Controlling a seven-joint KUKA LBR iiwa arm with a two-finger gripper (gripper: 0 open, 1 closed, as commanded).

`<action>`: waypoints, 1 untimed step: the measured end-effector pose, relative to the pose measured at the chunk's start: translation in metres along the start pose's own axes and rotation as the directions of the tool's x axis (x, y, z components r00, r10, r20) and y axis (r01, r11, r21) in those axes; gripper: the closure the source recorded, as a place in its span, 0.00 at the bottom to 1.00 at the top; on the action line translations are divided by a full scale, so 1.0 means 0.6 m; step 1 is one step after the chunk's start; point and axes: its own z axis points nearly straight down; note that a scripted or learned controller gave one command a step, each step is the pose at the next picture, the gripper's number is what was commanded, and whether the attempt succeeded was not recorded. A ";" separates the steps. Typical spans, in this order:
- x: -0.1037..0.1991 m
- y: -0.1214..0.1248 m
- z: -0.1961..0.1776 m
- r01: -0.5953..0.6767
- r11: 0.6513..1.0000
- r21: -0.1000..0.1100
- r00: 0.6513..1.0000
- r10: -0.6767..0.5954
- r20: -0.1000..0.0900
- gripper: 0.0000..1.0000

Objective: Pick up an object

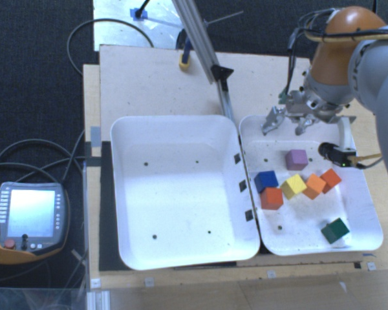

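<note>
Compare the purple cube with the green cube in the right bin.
The purple cube is pale and lies near the bin's far end, close below the claw; the green cube is dark and lies near the bin's near right corner, farthest from the claw. The purple cube has the blue, yellow and orange cubes just in front of it; the green cube sits alone. Both look about the same size and rest on the floor of the right bin.

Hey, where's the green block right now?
The green block lies in the right bin, near its front right corner, apart from the other cubes; its nearest neighbour is the orange block up and to the left.
</note>
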 end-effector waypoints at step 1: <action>-0.011 0.011 0.077 -0.001 1.000 0.000 1.000 0.001 0.000 0.00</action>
